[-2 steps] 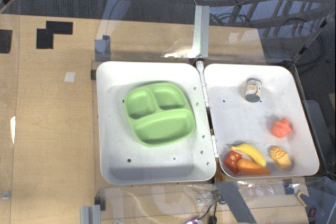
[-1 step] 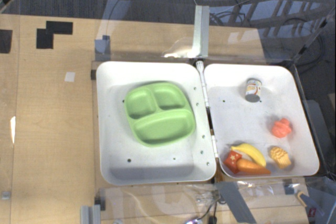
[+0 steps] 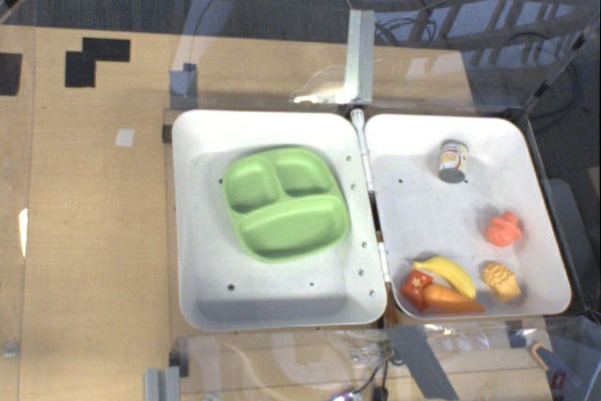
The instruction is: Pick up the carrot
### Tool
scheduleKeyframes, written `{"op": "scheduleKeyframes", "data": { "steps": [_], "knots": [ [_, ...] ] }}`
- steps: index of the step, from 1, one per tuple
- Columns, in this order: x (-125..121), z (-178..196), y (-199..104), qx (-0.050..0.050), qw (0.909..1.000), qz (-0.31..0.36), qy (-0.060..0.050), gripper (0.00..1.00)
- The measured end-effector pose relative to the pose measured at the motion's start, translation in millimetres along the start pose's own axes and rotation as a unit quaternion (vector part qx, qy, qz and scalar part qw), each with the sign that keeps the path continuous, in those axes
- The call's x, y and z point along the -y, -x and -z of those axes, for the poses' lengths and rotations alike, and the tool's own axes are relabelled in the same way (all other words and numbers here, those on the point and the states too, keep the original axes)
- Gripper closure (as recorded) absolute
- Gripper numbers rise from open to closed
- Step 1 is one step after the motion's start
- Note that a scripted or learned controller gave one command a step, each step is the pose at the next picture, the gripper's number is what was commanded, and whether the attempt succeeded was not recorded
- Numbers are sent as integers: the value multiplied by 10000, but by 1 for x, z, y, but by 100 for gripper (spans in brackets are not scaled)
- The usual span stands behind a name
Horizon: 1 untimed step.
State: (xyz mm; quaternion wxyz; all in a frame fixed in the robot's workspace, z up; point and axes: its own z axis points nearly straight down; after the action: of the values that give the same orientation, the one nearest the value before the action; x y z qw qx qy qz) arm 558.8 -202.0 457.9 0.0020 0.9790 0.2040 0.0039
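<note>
The wooden desk (image 3: 84, 230) carries two white bins side by side. The left bin (image 3: 202, 296) holds a green divided plate (image 3: 285, 202). In the right bin (image 3: 423, 211), the carrot (image 3: 449, 299) lies at six o'clock, touching a banana (image 3: 448, 273) and a strawberry (image 3: 415, 284); a small can (image 3: 453, 161) stands at twelve o'clock.

Orange carrot (image 3: 452, 300) lies flat at the right bin's near edge.
</note>
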Motion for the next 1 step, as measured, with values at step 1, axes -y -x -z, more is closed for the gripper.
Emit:
{"op": "scheduleKeyframes", "data": {
  "steps": [1],
  "knots": [
    [1,11,-2,-9,10000,49,8,100]
  ]
}}
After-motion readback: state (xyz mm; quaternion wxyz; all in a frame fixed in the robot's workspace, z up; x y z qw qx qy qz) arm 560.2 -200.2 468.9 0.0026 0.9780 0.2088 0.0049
